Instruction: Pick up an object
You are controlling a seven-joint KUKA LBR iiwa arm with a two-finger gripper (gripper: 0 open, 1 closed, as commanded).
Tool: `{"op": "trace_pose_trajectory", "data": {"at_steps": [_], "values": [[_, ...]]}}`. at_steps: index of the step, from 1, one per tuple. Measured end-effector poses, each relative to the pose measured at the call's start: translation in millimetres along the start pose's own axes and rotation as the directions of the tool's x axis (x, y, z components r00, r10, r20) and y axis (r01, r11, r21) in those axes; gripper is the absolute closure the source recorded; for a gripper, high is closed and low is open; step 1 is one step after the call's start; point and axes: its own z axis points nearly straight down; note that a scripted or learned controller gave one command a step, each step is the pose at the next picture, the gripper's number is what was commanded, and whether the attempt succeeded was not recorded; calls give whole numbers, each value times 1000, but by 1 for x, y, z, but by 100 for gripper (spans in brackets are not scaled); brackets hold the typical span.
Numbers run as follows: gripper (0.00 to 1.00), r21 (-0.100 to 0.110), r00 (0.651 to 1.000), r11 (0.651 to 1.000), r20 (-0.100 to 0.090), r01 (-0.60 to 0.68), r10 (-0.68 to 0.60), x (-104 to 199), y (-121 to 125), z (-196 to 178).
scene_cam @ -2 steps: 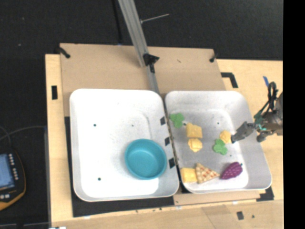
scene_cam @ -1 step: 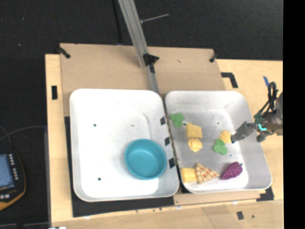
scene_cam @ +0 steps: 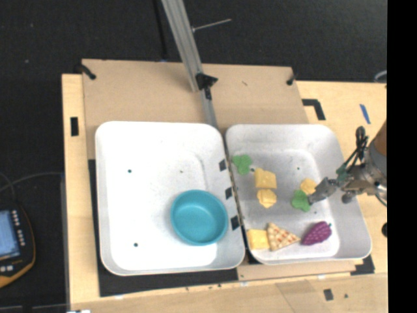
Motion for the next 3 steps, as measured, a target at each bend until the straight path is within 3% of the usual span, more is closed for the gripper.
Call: {"op": "trace_pose_trajectory", "data": {"at_steps": [2,3], "values": [[0,2,1000,1000,-1,0,0,-3,-7,104],[100,-9,1000,1000,1,-4,4,-4,-3,90]]}}
